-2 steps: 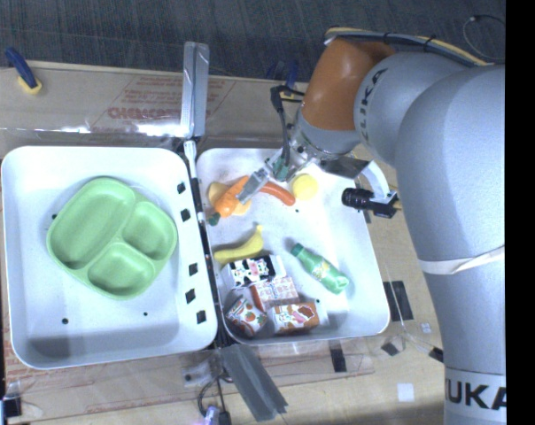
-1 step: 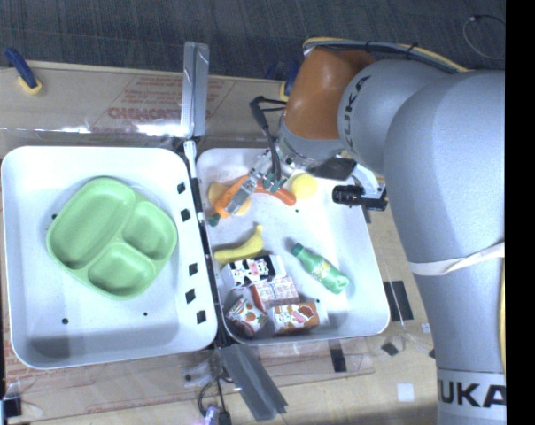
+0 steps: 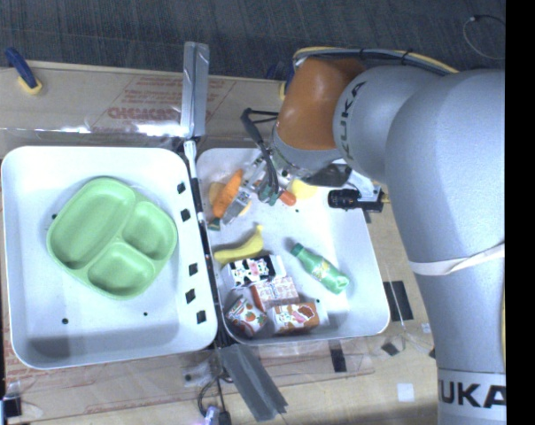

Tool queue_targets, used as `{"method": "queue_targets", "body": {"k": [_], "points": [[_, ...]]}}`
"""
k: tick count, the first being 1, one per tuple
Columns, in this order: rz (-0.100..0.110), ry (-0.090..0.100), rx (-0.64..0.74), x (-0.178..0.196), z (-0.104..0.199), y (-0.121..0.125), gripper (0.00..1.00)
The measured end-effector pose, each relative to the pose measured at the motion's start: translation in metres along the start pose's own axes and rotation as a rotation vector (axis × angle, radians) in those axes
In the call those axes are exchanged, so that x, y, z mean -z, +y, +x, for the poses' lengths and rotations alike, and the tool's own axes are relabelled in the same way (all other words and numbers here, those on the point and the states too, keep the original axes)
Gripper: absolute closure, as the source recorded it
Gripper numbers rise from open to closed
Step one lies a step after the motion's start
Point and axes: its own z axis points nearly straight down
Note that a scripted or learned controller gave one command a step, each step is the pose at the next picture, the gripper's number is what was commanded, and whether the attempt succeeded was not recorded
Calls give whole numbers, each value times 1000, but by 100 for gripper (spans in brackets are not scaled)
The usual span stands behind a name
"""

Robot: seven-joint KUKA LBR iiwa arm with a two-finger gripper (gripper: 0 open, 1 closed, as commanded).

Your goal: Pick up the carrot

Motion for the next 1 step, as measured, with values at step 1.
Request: {"method": "queue_targets", "body": {"k": [1], "points": [[1, 1, 3, 10, 0, 0, 100]]}}
